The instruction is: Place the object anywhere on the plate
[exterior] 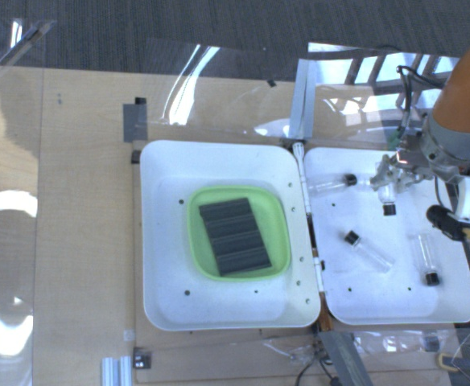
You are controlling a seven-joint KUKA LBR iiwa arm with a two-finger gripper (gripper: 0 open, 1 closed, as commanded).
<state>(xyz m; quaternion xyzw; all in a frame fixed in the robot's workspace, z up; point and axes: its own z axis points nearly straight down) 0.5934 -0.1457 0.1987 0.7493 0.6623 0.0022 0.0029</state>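
Two shallow white bins stood side by side on the pale wooden worktop (66,215). The left bin (158,296) carried a green plate (199,215), and on this plate lay a dark grey ribbed block (233,236), set a little askew. The right bin (460,300) held several clear vials with black caps. One vial (330,184) lay near the wall that this bin shares with the left bin, on the far side. Another vial (365,248) lay near the middle of the right bin, slanted, with its cap toward the plate. A third vial (427,259) lay toward the outer side of the right bin, nearly upright in the view, with its cap at the near end. A small black cap (389,209) was just under the gripper.

The arm (464,107), grey with an orange part, reached over the far outer corner of the right bin. Its gripper (391,175) hung above the far part of this bin, well apart from the plate. The small black cap lay just beside the gripper tip, on its near side; if they touched, I could not tell. Whether the fingers were spread or pressed together, I could not tell, because they were small and blurred.
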